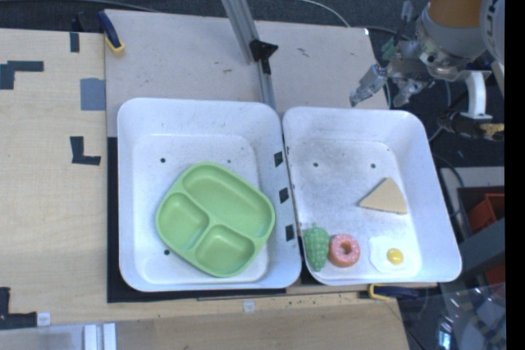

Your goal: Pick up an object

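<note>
Jaws (379, 88) above right bin's (426, 152) far rim, nothing between.

A robotics lab: taped plywood bench (49, 176), aluminium camera pole (234, 0), loose cables (303, 0), two white bins (135, 176)

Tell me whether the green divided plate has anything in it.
Empty. The green divided plate in the left bin shows three bare compartments.

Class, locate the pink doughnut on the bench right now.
The pink doughnut lies near the front edge of the right bin, between the green toy and the fried egg.
</note>
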Tool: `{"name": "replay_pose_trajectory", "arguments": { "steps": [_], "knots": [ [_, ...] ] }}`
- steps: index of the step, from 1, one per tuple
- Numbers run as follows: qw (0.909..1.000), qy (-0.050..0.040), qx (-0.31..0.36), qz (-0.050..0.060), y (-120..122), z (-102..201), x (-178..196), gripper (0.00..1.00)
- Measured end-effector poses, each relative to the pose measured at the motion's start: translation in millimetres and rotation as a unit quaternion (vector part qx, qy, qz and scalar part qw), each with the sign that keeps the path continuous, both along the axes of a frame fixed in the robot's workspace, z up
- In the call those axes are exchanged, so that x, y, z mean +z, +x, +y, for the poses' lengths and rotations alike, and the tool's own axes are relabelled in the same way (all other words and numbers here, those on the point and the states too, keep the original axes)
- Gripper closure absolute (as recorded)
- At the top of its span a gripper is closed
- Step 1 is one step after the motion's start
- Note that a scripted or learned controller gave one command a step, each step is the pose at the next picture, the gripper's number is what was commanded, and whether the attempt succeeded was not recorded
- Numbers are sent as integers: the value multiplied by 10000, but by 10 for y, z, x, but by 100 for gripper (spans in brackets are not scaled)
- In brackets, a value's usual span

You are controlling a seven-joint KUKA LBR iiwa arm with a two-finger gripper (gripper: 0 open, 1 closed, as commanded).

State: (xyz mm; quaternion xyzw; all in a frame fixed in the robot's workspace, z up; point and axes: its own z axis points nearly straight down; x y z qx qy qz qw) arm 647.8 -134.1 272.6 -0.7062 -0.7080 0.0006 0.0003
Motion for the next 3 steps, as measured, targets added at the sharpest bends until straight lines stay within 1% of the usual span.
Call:
{"name": "replay_pose_trajectory", "arguments": {
  "steps": [1,2,3],
  "knots": [
    [10000,-2,1,0,0,-1,0,0],
    [10000,-5,-8,25,18,-84,-494,0],
    [10000,1,-5,29,-85,-43,-1001,0]
  ]
}}
